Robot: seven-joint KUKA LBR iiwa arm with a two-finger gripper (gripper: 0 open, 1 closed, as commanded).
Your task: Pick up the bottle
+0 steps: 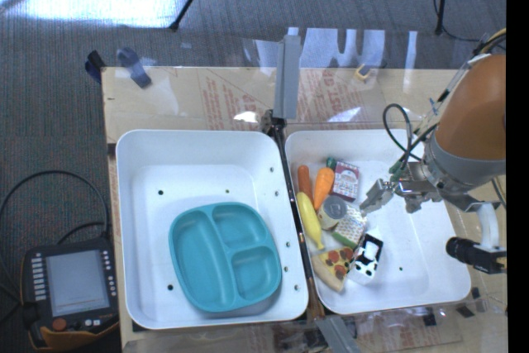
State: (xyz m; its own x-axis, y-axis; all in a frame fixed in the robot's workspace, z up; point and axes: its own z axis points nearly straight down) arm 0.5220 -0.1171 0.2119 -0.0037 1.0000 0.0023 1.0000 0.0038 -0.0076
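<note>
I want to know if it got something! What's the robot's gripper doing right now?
Gripper: over the right bin, beside the pile of toy food; whether it is open, shut or holding anything cannot be told.

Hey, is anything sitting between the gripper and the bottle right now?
No bottle can be made out for certain. The gripper hangs over the right bin, just right of a packed pile: carrots, banana, a round can, pizza slice, small cartons. If it lies there, these neighbours crowd it.
</note>
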